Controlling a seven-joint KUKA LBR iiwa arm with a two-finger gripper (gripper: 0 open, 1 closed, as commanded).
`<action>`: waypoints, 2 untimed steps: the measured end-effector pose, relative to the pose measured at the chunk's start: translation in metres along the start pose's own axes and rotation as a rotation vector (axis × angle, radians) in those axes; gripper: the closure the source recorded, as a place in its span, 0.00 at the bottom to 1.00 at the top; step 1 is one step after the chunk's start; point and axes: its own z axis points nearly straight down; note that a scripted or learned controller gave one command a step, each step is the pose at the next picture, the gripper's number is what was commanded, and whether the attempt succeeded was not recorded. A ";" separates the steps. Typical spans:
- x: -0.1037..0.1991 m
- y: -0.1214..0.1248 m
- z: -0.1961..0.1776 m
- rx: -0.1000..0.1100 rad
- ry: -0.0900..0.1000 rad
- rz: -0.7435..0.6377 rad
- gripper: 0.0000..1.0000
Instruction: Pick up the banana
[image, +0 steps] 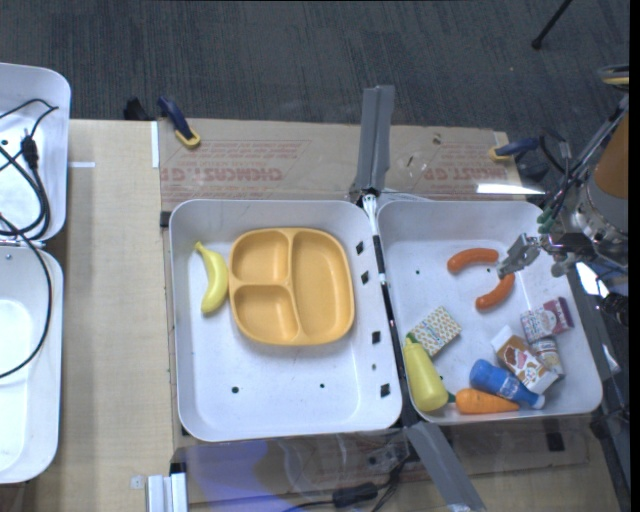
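Observation:
The yellow banana (212, 280) lies curved along the left side of the left bin (280, 410), just left of a yellow divided plate (292, 285). My gripper (538, 258) hangs over the upper right part of the right bin (400, 235), far to the right of the banana. Its fingers (517, 254) are spread open and nothing is between them. The nearest things to it are two orange sausages (472, 259) (495, 291), just to its left.
The right bin also holds a patterned small box (434, 330), a yellow squash-like toy (424, 378), a carrot (487, 402), a blue bottle (505, 383) and two small cartons (545, 322) (527, 362). A grey divider post (374, 140) stands between the bins at the back.

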 end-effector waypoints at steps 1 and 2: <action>0.053 -0.054 0.103 0.000 0.001 -0.248 0.00; 0.079 -0.087 0.115 -0.003 -0.006 -0.319 0.00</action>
